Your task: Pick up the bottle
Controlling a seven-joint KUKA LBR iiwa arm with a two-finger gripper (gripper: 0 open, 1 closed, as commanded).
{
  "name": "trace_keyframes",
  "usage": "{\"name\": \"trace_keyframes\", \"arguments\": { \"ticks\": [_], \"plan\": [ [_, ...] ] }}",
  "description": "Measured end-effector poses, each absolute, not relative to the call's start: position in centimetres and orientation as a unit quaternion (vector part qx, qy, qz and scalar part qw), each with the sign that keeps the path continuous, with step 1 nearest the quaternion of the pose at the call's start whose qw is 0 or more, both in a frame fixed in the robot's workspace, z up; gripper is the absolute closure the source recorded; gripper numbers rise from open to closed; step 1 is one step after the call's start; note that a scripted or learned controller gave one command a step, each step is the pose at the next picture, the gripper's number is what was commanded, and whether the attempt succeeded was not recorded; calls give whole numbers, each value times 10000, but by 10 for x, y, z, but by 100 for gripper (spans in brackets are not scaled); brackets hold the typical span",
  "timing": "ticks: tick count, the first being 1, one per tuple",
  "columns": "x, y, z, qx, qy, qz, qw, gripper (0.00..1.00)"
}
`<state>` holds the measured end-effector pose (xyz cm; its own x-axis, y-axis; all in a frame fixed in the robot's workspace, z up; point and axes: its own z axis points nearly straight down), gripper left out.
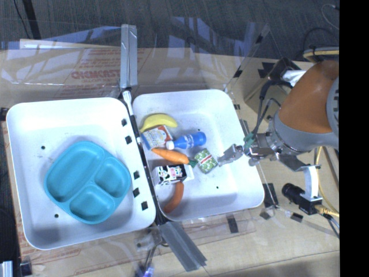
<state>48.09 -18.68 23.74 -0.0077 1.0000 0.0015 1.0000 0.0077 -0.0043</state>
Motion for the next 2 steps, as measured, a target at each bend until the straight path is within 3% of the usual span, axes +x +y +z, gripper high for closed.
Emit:
{"name": "trace_keyframes", "arguments": {
  "ticks": [1,2],
  "plan": [
    [477,-172,253,-7188,-6952,6,-3,0],
    [554,-154,165,-6452,-7640,15,23,0]
  ]
}}
